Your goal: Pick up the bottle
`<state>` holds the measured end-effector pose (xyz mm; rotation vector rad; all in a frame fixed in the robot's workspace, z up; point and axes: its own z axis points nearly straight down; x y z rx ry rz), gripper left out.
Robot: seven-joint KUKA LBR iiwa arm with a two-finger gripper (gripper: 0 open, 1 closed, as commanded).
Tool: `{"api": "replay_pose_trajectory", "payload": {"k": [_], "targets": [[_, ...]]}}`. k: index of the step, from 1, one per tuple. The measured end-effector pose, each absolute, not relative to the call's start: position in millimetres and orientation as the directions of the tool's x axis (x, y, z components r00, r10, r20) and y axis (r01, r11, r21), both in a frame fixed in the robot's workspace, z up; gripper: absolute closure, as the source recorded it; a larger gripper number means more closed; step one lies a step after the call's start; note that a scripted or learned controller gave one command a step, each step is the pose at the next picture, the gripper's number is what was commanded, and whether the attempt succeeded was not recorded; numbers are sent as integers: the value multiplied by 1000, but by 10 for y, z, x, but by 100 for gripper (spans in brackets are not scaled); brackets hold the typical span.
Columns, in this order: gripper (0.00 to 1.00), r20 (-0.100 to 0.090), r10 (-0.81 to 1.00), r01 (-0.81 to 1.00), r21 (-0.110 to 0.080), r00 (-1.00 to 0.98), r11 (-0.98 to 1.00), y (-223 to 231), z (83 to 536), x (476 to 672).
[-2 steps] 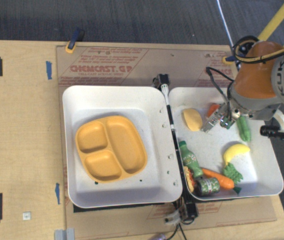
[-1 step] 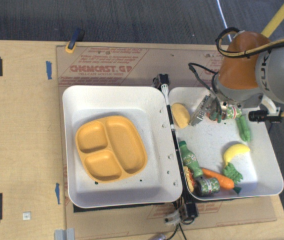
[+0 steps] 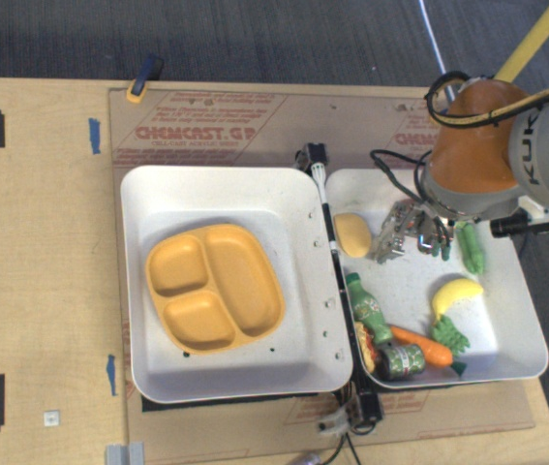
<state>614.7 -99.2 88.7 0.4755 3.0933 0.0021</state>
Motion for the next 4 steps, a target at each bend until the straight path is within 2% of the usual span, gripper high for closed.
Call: {"api": "replay_pose_trajectory", "payload": {"k": [1, 2, 3, 4], "targets": [[100, -13, -274, -274, -4, -962, 962, -1100, 889, 5626], [100, -9, -390, -390, -1, -921, 921, -209, 1867, 6020], [100, -2, -509, -509, 0, -861, 861, -647, 1851, 5287], [100, -4, -457, -457, 1, -889, 889, 162, 1852, 5322]]}}
